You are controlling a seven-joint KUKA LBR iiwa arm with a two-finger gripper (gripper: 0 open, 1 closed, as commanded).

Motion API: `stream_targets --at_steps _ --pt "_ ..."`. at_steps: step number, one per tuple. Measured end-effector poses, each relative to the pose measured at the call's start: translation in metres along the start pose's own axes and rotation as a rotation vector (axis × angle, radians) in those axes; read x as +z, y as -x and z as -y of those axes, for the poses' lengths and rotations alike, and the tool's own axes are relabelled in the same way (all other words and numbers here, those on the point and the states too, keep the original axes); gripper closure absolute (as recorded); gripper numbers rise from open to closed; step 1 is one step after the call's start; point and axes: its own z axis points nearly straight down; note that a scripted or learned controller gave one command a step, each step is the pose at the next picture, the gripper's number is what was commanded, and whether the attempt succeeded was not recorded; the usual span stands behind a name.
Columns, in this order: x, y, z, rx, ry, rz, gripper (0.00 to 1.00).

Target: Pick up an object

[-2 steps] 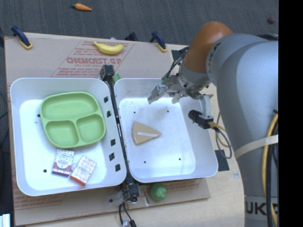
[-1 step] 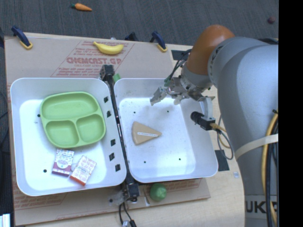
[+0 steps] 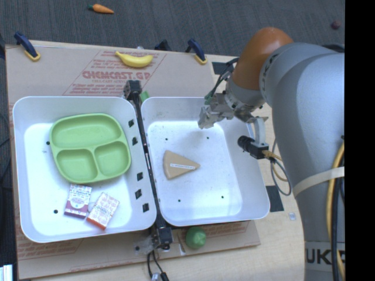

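While the metal fingers [image 3: 206,120] hang, spread indiscernible, a tan wedge [image 3: 179,165] lies on smooth white plastic.

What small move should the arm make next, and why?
Probably shift the gripper toward the wedge, then descend. The gripper sits near the right bin's far edge and the wedge lies apart from it, nearer the bin's middle.
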Motion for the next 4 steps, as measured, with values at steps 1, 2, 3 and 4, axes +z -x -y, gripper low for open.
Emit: stream_targets --at_steps 1,2,3,4 --pt "0.0 0.0 0.0 -0.001 0.0 0.0 0.0" --pt "0.011 0.022 0.001 0.004 0.002 0.001 0.0" --pt "0.0 0.021 0.0 0.001 0.003 0.001 1.0" --pt "0.0 0.021 0.0 0.0 0.002 0.001 0.0"
